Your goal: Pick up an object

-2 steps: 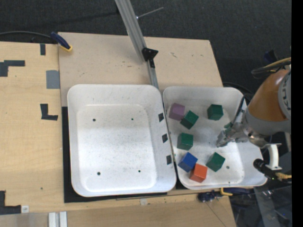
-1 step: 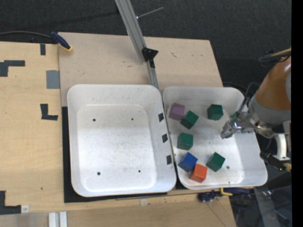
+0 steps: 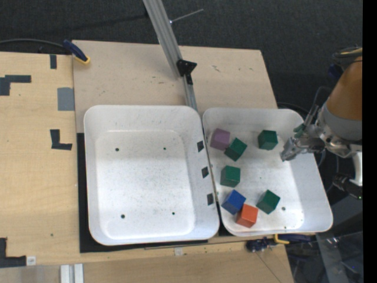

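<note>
So the bench [image 3: 141, 69] has two white bins. Left bin [image 3: 94, 158] has no blocks. Right bin [image 3: 312, 205] holds seven: purple block [image 3: 220, 138], four green blocks at [image 3: 236, 148], [image 3: 267, 139], [image 3: 230, 175], [image 3: 268, 201], plus blue block [image 3: 233, 201] touching orange block [image 3: 247, 215]. Claw [image 3: 290, 152] hangs over the right bin's right side, near the upper-right green one; can't tell how far open.
</note>
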`<action>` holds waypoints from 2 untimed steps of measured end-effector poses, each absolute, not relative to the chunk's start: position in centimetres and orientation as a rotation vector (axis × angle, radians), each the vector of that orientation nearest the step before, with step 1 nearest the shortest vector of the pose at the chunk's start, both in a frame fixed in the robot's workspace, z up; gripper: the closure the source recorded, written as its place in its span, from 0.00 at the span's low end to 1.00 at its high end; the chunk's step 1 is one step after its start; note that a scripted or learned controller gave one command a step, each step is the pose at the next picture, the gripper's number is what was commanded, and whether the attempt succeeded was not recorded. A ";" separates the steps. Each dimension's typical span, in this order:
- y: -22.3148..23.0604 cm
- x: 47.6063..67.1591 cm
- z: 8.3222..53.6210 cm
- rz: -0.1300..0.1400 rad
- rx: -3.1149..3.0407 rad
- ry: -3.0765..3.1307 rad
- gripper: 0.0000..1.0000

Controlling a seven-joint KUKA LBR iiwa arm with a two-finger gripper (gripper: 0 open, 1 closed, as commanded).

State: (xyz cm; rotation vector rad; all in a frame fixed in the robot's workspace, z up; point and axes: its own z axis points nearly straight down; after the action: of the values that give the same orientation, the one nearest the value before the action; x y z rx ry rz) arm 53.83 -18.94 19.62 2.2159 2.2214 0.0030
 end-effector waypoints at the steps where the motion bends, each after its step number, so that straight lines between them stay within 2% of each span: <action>1: -17.9 53.9 25.3 0.004 2.215 2.221 1.00; 2: -13.1 55.3 25.9 0.002 2.215 2.229 1.00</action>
State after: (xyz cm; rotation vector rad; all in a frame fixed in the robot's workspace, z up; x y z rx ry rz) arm 55.35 -13.13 25.87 2.2152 2.2291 0.0020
